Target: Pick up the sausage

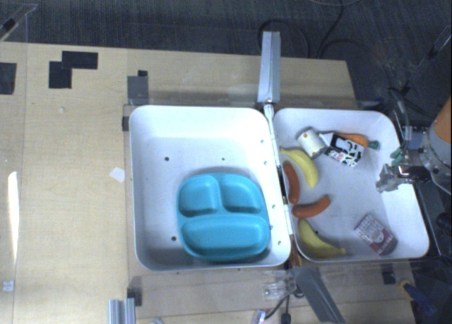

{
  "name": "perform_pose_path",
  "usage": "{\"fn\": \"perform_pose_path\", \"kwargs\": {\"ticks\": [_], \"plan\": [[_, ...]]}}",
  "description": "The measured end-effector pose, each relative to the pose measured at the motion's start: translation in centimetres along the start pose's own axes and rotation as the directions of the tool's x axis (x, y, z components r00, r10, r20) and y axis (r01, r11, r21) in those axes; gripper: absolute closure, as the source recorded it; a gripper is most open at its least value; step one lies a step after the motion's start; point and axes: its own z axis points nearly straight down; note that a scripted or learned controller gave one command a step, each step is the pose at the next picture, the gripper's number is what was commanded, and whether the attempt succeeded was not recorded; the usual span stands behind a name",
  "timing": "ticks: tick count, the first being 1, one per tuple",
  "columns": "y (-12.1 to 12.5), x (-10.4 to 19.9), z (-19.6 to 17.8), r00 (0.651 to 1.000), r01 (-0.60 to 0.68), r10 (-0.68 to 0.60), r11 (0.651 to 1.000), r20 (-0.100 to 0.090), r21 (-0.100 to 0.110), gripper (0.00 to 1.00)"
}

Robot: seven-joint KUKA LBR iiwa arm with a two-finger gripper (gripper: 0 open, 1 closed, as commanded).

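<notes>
So, quick rundown from my end: I'm the gripper (390, 177), sitting over the 3 o'clock side of the right bin (406, 248), just inside its wall, with the grey arm (432, 154) coming in behind me from the 3 o'clock edge of the view. Honestly no way to make out from up there whether I'm spread or closed, it's just a small metallic blur, and I can't see anything in my grip. The sausage (311, 207) is lying on the bin floor at roughly 8 o'clock from the bin's middle, orange-red, tilted a bit with its 3 o'clock end higher in the view, and it's well apart from me. A second sausage (291, 182), darker, runs 12-to-6 along the bin's 9 o'clock wall, its lower end just beside the first one. One banana (304, 164) curves at 10 o'clock, right next to the dark sausage, and another banana (319, 241) lies at 7 o'clock near the bottom wall. Up at 12 o'clock there's a small can (311, 140) on its side, a black-and-white box (345, 151) just beside it, and a carrot (357, 139) touching the box. A flat packet (374, 234) lies at 5 o'clock, near me but below. Over at 9 o'clock, the left bin (152, 174) holds a blue plate (222, 215) with three sections, toward its 6 o'clock side.
</notes>
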Motion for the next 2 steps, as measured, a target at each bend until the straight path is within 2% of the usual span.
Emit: {"fn": "perform_pose_path", "kwargs": {"ticks": [1, 2], "plan": [[-1.3, 3.3, 8.4, 0.975, 0.223, -0.223, 0.975, 0.000, -0.002, 0.00], [2.2, 10.5, 2.5, 0.990, 0.141, -0.141, 0.990, 0.000, -0.003, 0.00]]}}
